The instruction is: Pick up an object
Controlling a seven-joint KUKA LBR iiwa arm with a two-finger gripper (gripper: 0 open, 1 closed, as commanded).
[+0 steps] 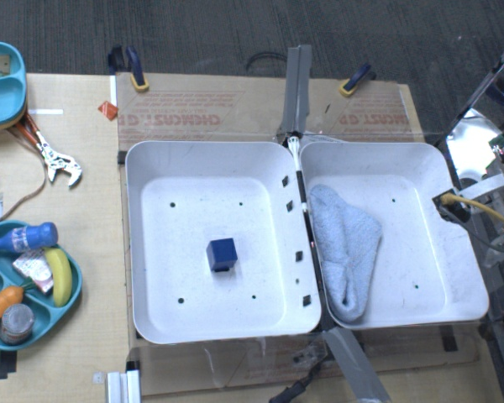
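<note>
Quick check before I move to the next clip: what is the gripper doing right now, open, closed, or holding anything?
Gripper: cannot be told. The small blue cube lies in the left white bin; the crumpled grey cloth lies in the right white bin.

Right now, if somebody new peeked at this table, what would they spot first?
Probably the small blue cube, sitting alone in the left white bin. Next, the crumpled grey cloth lying along the left side of the right white bin.
</note>
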